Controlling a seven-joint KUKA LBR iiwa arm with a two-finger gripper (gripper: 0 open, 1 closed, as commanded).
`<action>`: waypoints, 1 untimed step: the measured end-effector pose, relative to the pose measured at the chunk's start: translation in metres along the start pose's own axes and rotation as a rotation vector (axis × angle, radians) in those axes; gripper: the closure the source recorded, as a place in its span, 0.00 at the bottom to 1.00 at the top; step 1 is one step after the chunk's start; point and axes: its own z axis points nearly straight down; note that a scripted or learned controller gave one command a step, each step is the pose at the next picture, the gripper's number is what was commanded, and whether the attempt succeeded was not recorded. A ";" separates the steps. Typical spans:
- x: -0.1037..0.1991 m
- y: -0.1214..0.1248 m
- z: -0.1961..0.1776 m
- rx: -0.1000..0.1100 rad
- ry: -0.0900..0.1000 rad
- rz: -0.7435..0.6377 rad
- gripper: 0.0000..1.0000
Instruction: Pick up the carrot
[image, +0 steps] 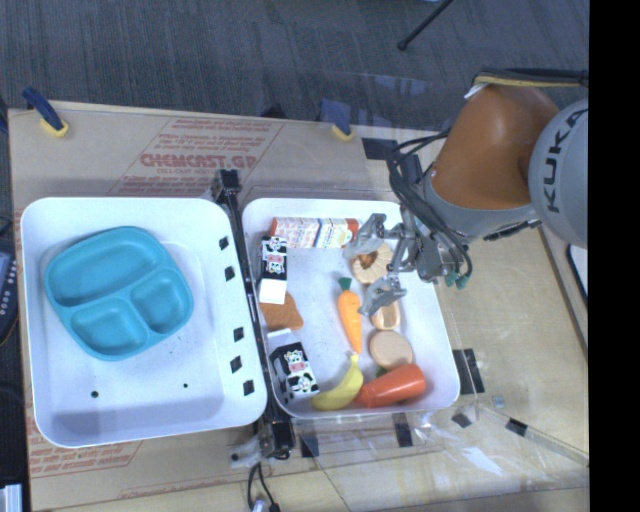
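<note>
The carrot (349, 313) lies in the right bin (440, 335), just above the banana (340, 388). It looks light, rigid, smooth plastic; grip mid-body, across its width. The hand (378, 268) hovers just beside it, fingers spread, holding nothing.

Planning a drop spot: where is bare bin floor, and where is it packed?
Free: the left bin floor below and right of the blue tray; in the right bin, a strip between the milk cartons and the carrot. Crowded: its right and bottom, with banana, red pepper and the pincer above.
</note>
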 end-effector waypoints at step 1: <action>-0.012 0.028 0.142 -0.003 0.001 0.110 0.00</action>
